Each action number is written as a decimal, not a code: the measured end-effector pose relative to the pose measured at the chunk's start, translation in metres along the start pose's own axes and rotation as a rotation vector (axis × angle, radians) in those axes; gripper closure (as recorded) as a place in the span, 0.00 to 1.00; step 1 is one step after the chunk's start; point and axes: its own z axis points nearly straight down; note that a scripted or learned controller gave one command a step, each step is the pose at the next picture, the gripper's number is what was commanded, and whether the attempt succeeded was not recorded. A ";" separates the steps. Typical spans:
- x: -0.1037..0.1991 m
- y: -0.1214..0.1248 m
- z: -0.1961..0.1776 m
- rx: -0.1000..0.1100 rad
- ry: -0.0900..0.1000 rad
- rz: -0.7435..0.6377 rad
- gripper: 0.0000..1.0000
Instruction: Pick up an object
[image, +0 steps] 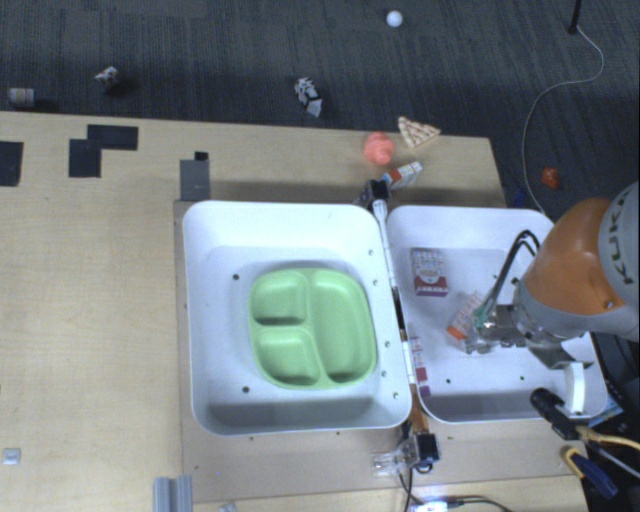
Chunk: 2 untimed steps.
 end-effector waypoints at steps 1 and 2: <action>0.000 0.000 0.000 0.000 0.000 0.000 0.00; 0.001 0.002 -0.010 -0.004 0.000 -0.001 1.00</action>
